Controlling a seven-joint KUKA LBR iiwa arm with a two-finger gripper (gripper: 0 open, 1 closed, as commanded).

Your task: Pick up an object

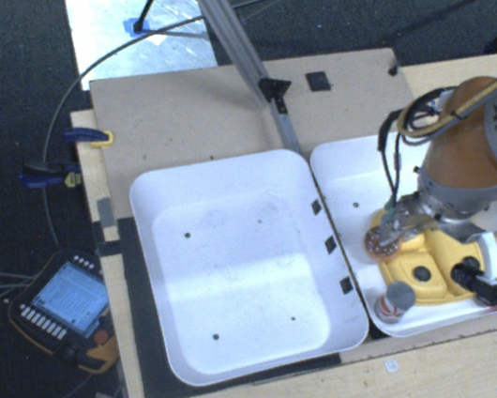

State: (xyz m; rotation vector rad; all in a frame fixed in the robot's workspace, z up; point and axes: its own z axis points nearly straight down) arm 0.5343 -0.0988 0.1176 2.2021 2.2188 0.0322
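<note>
The gripper (392, 227) hangs low inside the right bin (344, 172), near the middle, directly above the cluster of objects; whether it grips anything I cannot tell, since the wrist hides its tip. Just beneath it lies a small round brown-rimmed object (377, 240), touching the upper left of a yellow toy (428, 274) that sprawls toward the bin's front edge. A small grey-capped piece (397, 297) sits at the front left corner. The yellow toy looks like rigid, light, smooth plastic, likely slippery; its narrower edges seem the best hold.
</note>
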